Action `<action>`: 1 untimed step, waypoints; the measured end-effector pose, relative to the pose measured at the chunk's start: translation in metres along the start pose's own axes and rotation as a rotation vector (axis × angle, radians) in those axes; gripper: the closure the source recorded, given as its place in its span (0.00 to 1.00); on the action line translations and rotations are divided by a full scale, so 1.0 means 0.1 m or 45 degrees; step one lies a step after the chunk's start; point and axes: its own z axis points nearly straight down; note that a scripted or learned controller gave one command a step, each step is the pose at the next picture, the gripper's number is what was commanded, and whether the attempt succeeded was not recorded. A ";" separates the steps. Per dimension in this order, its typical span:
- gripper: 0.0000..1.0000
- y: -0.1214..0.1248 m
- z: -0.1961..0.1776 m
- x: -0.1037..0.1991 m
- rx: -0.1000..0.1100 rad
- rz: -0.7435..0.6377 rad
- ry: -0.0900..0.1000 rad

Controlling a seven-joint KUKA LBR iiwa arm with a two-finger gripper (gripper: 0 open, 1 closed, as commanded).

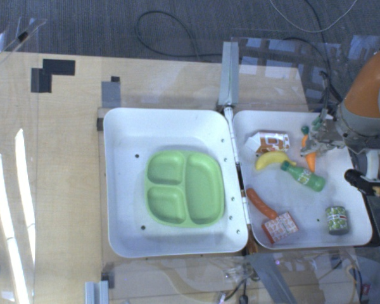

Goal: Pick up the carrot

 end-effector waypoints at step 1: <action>1.00 0.22 -0.98 0.37 0.010 0.183 0.001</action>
